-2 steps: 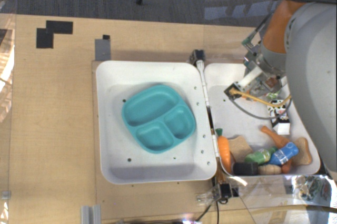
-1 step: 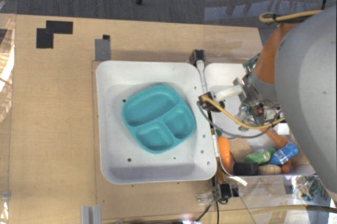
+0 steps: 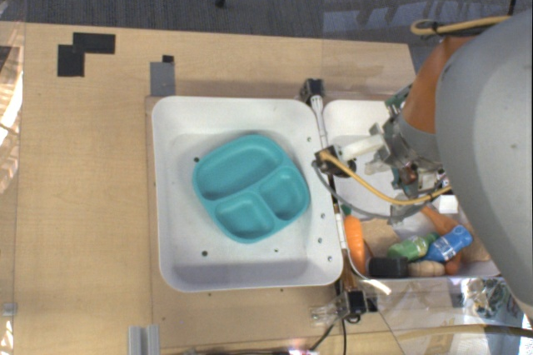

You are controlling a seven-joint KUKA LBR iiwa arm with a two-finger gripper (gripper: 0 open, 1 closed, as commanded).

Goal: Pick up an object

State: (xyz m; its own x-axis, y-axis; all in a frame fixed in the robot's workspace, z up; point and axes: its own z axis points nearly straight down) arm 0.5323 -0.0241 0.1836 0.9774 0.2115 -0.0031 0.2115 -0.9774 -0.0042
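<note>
**Crowded corner, hidden grip**

While the arm [image 3: 483, 95] hangs over the right bin [image 3: 350, 116], we cannot tell the state of the gripper [image 3: 408, 178]. Candidates crowd that bin's near corner: carrot [image 3: 356, 238], green piece [image 3: 408, 247], blue bottle [image 3: 454, 242]. We judge a descent there could nudge neighbours or snag the yellow cable [image 3: 375, 187].

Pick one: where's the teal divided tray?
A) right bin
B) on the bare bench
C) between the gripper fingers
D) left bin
D: the teal divided tray lies flat on the floor of the left bin, apart from the small items heaped in the right bin.
</note>
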